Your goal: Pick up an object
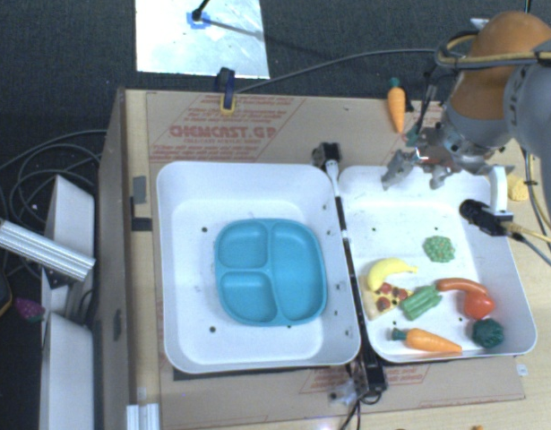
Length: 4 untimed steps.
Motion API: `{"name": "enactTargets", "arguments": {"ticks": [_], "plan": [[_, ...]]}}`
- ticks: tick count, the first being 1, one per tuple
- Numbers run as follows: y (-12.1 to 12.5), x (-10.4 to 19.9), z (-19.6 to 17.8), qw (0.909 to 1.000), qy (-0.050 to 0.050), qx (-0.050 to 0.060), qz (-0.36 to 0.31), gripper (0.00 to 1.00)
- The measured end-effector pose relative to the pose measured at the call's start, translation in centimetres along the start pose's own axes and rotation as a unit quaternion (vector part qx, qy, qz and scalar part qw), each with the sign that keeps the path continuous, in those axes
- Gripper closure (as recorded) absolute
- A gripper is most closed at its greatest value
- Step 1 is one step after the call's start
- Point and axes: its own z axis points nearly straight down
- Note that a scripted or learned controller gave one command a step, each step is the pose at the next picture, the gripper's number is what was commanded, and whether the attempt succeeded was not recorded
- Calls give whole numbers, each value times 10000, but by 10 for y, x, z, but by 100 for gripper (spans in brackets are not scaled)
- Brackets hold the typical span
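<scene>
**Bench contents: two bins, one arm**

Left white bin [181, 240]: one light blue plastic plate [269, 270] with three compartments, lying flat at the centre.

Right white bin [508, 276]: toy foods clustered toward the near side.
- one yellow banana [389, 271]
- one green leafy piece [439, 248]
- one green pod-shaped vegetable [420, 302]
- one red pepper [468, 295]
- one orange carrot [427, 339]
- one dark green broccoli [488, 332]
- one small multicoloured piece [387, 299], too small to identify

On the cardboard behind the bins: a second orange carrot [397, 107].

Grey two-finger gripper [417, 170]: above the right bin's far edge, fingers spread, nothing between them.
</scene>
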Motion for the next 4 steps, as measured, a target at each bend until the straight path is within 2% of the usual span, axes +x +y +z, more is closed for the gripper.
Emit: {"name": "enactTargets", "arguments": {"ticks": [1,2,3,4], "plan": [[-69,-13,103,10000,-3,5,8,0],[-138,-61,103,10000,-7,5,15,0],[-94,-92,103,10000,-7,-4,6,0],[8,-74,102,10000,-3,-14,-6,0]]}}
